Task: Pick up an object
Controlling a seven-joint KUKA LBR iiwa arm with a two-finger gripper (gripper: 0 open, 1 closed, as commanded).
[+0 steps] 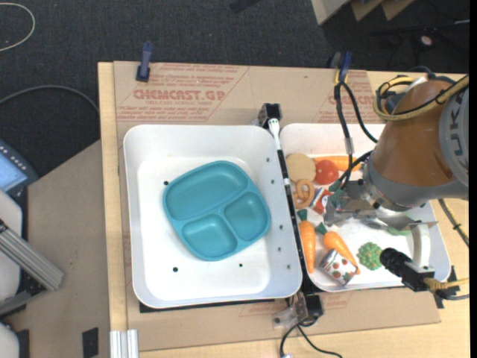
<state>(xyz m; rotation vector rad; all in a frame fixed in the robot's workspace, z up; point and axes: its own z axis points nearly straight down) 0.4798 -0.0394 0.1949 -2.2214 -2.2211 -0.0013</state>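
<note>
**Crowded right bin: expect a miss or a double grab**

You've got the gripper (333,209) low in the right bin (440,263), sitting over the middle of the toy pile. I can't tell from this angle whether the claw is spread or closed, or whether anything is in it; the wrist body hides the tips.

Taking the gripper as the reference point:
- tomato (326,171) just behind it, a pale rounded piece (299,166) left of that
- pretzel-like ring (303,192) just to its left
- carrot (307,246) in front-left, lying along the bin wall
- second carrot (337,242) right in front, almost under it
- patterned can (337,267) further in front
- broccoli (368,254) front-right

Risks, as I judge them:
- Items are touching or nearly so. A close here could pinch two things or shove one aside.
- Round tomato and tapered carrots will likely squirt out of a two-finger pinch.
- The carrot by the wall leaves little room for a finger.

The left bin (141,200) with the teal divided plate (216,209) is well apart, so it's no obstruction.
</note>
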